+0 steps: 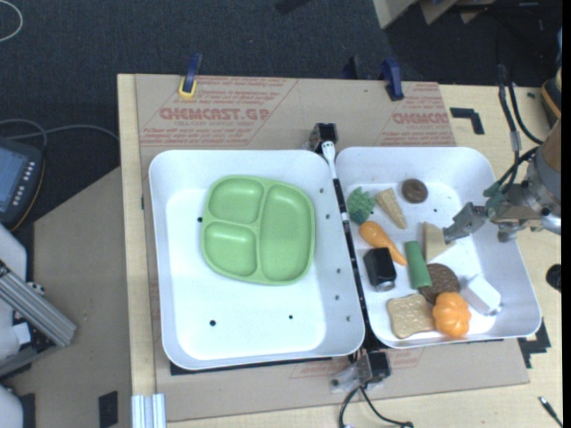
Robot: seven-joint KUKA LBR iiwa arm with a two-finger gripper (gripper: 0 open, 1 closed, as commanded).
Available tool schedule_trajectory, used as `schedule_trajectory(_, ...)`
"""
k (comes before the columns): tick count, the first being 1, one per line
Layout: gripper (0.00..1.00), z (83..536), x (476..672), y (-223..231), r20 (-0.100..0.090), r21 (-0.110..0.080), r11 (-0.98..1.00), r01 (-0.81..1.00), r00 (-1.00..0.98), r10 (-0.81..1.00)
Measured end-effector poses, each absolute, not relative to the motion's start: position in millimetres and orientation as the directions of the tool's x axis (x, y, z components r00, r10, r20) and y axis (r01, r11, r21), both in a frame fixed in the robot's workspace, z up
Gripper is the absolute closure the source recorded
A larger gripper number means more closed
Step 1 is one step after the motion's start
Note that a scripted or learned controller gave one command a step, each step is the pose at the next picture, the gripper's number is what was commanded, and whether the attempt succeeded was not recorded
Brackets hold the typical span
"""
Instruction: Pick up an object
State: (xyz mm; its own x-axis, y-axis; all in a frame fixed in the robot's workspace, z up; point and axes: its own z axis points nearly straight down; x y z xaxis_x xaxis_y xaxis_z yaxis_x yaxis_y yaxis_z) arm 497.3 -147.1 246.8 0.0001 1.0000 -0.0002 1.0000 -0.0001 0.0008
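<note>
The right bin (464, 163) holds several toy foods: a green broccoli (360, 205), a pale wedge (390, 207), a round brown cookie (413, 190), an orange carrot (376, 235), a black block (380, 267), a green stick (417, 266), a cream block (433, 239), a dark brown patty (440, 281), a slice of toast (410, 315), an orange pumpkin (451, 314) and a white block (482, 292). My gripper (462, 224) hangs over the bin's right half, just right of the cream block, tilted toward the lower left. I see nothing held in it.
A green divided plate (259, 230) lies in the left bin (178, 310). A black divider strip (343, 239) runs between the two bins. Cables (513, 114) trail behind the arm at the right edge. Clamps hold the board's far edge.
</note>
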Motion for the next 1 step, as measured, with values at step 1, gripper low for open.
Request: schedule_trajectory(1, 0.0, 183.3, 495.2, -147.4, 0.003, -0.007, 0.0, 1.0, 0.0, 1.0)
